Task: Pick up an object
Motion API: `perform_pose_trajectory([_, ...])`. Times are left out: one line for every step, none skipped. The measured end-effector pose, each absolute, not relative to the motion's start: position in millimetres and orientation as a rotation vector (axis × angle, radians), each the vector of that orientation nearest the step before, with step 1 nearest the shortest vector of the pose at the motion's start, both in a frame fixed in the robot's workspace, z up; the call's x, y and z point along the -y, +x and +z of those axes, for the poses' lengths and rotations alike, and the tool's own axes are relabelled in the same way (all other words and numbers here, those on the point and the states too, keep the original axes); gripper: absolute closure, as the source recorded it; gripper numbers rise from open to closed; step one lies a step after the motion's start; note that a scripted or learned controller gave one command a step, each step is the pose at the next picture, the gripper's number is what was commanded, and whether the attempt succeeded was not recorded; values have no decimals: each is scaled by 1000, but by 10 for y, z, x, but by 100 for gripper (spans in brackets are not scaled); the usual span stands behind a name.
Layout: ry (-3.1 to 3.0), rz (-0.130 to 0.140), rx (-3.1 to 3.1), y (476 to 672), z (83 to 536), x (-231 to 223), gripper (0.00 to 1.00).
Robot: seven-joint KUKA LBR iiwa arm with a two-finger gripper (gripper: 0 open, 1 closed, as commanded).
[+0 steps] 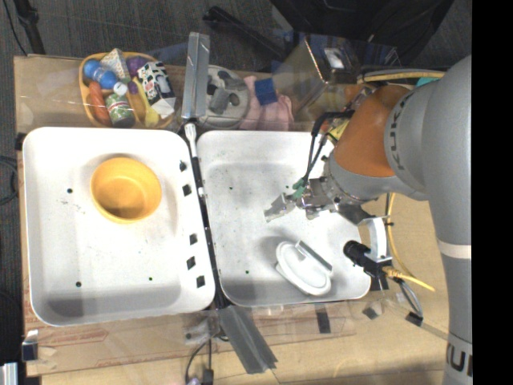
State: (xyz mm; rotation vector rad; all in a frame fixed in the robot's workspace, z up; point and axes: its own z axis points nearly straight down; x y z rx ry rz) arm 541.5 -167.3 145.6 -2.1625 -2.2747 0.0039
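Yellow bowl [126, 188] is sitting in the left bin [48, 295], well left of the divider [202, 215]; looks like light, stiff, smooth plastic, best pinched across its rim. Right of the divider, a white lidded dish [303, 267] is lying near the right bin's [240, 147] front edge; likely light, rigid and slippery, with a raised handle as the probable hold. Tool [282, 206] is hovering above the dish, further right of the divider, apparently gripping nothing; whether it is spread or closed I cannot tell.
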Motion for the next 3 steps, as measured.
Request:
perform_pose_trajectory([-2070,3,2358,5082,907,1593,0])
perform_pose_trajectory([-2192,3,2245,5524,912,1202,0])
perform_pose_trajectory([-2173,2,2266,5612,1800,1568,0])
